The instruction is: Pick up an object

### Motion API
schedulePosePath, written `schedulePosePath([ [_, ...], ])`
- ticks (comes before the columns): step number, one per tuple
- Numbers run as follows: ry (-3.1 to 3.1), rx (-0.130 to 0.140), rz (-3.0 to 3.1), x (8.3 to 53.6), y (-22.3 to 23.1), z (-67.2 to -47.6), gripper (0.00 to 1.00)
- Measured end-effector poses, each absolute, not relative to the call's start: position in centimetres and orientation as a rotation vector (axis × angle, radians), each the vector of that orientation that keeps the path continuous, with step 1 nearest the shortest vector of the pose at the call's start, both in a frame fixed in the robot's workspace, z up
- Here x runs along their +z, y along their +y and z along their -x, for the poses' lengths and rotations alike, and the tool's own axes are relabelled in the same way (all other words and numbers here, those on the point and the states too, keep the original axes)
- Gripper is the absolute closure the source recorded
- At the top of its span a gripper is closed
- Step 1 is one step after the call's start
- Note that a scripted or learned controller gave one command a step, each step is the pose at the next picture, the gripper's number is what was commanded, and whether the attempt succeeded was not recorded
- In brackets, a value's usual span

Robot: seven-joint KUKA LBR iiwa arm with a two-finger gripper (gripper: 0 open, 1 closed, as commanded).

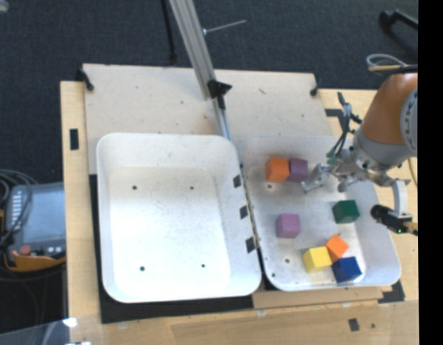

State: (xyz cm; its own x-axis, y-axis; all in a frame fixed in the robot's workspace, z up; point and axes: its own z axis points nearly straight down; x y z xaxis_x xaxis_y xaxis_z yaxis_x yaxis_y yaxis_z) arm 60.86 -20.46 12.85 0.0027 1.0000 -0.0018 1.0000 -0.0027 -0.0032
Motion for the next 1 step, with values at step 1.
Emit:
schedulePosePath([
  [1, -2.220, -0.003, 2.231, 14.29, -20.56, -61.06, 1.00],
])
